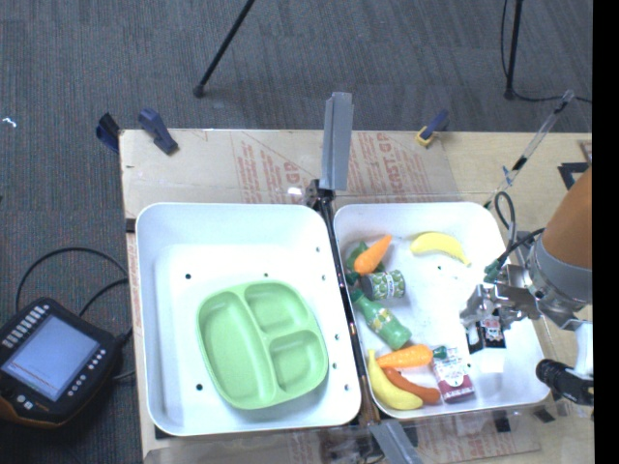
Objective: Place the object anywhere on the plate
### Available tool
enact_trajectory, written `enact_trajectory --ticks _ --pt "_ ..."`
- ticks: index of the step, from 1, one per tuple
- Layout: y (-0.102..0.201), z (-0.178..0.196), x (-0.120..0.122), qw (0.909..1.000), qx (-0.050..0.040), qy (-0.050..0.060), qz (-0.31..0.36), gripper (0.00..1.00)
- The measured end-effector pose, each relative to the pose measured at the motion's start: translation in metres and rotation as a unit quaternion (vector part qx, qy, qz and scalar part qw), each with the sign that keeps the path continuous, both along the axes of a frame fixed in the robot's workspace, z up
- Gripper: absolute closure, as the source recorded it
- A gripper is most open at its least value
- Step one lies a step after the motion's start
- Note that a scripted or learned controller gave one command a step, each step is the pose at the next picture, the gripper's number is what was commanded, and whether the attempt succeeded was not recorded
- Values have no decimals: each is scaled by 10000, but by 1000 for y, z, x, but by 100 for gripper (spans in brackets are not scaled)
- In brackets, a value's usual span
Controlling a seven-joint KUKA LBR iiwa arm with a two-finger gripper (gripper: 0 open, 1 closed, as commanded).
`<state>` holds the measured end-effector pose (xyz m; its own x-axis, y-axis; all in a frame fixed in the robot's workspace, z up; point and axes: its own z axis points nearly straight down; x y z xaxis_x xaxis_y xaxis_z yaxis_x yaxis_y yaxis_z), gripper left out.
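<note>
From here I can't tell how the gripper [486,309] has its tips set; it hangs low over the right side of the right bin [455,213], nothing visibly held. Nearest items lie to its left and nearer: red carton [453,374], carrot [405,358], a banana [389,387] at the near edge. Further left are the green bottle [385,323] and can [386,284]; a second banana [438,246] lies far-left. Green plate [262,344] sits in the left bin [164,240], well apart.
</note>
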<state>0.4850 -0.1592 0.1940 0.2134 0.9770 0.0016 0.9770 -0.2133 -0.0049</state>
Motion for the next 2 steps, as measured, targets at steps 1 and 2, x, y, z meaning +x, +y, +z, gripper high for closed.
enact_trajectory --ticks 1,2 --pt "68 47 37 9999 -8 1 154 100" --pt "134 13 28 9991 -6 18 426 100"
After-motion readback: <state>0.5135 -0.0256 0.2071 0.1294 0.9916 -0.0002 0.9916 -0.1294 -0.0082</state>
